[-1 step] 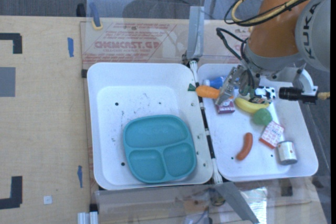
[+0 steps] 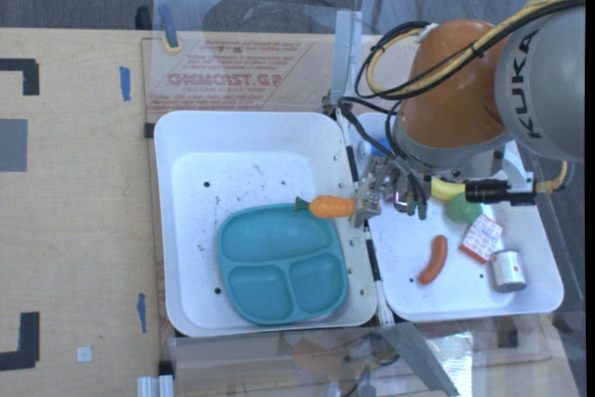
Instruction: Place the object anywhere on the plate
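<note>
A: From the overhead camera view, where is the carrot?

B: The toy carrot sits at centre frame, just above the upper right edge of the teal plate. Its orange body points right, green top to the left, and its right end lies between the jaws of the gripper, which are closed on it.

A: And the plate?

B: It is a three-compartment plate lying in the lower part of the left bin, a white bin with dark specks on its floor. The carrot hangs over the plate's top rim, near the divide between the two bins.

A: What about the arm?

B: The arm comes in from the upper right of the frame, its orange band large above the right bin, with black and yellow cables looping over it.

A: Anything else in that bin?

B: A sausage at lower centre, a small red-and-white packet, a silver can, a green piece and a yellow piece, partly under the wrist. The tabletop fills the left of the frame.
</note>
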`<state>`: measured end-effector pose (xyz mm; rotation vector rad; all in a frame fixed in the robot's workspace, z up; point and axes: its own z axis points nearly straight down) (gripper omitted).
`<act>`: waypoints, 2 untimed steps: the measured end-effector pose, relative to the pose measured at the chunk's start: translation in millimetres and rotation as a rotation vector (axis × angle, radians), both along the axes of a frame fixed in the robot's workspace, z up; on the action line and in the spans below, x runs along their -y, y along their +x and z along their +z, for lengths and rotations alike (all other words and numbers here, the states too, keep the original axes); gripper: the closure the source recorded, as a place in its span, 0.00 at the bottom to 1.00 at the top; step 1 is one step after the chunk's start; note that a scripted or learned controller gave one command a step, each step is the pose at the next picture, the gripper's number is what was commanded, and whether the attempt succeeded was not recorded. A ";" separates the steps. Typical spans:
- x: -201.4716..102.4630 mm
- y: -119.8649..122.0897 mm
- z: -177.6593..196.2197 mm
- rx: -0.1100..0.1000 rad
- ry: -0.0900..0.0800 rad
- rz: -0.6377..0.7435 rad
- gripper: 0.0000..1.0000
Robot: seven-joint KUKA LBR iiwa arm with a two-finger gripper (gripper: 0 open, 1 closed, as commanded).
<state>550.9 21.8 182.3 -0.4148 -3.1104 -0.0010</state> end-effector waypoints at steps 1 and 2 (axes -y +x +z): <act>0.4 0.1 0.1 0.000 0.000 -0.001 0.00; 4.8 40.1 0.4 0.005 0.000 0.126 0.00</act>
